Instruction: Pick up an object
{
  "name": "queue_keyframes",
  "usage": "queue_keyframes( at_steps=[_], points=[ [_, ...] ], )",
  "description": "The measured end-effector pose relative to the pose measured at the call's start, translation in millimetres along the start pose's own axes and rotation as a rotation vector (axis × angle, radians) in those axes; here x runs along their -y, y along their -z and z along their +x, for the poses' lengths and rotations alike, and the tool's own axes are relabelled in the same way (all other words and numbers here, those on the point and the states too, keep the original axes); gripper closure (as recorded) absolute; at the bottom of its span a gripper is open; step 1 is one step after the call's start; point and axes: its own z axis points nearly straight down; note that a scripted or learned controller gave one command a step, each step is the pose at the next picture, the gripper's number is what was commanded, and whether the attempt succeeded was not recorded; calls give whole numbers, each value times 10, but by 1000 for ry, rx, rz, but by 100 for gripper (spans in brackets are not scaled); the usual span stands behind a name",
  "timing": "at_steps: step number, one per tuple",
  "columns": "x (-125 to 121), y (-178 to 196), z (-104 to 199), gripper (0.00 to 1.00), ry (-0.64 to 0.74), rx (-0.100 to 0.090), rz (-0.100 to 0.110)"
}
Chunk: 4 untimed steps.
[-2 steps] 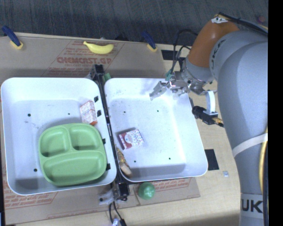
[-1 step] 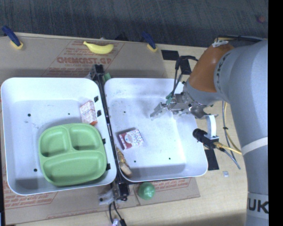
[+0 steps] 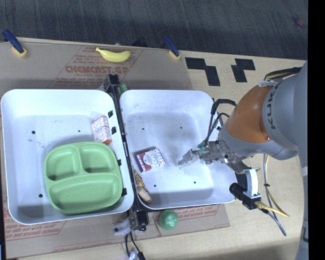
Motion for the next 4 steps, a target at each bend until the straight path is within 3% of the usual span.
queue_keyframes(
  at_steps=[1, 2, 3, 4],
  points=[
    [-1170, -106, 6, 0, -1, -1, -4],
    [-1175, 0, 8, 100, 3, 0, -4],
    [-257, 1244, -7, 100, -2, 2, -7],
    [-253, 1229, 0, 0, -2, 1, -4]
  ],
)
